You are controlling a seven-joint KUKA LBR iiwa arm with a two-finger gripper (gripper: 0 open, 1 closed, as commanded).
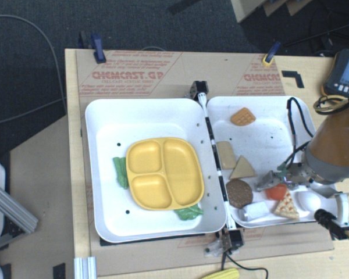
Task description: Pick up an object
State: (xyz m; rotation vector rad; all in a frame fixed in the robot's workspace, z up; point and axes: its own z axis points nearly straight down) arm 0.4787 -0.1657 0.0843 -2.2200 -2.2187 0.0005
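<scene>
A wooden desk (163, 68) carries two shallow white bins side by side, seen from above at a slant.

The left bin (104, 156) holds a yellow plate (164, 173) with three compartments, lying flat near the middle. Green leafy pieces (121, 172) poke out from under its left edge and its lower right corner.

The right bin (262, 112) holds several small toy foods. Near its far edge lies an orange waffle-like biscuit (242, 117). Along its left wall sits a tan rectangular piece (225, 154), with a tan triangular wedge (242, 168) just beside it. Below them is a dark brown round patty (239, 193), and nearer the front a white cylinder (256, 210). To the right lie a red piece (277, 192) and a pizza slice (287, 207), close together.

The grey arm (331, 150) with its orange band reaches in from the right. Its tool (273, 180) hangs low over the right bin, just above the red piece. Whether the tool is open, closed or gripping anything cannot be told.
</scene>
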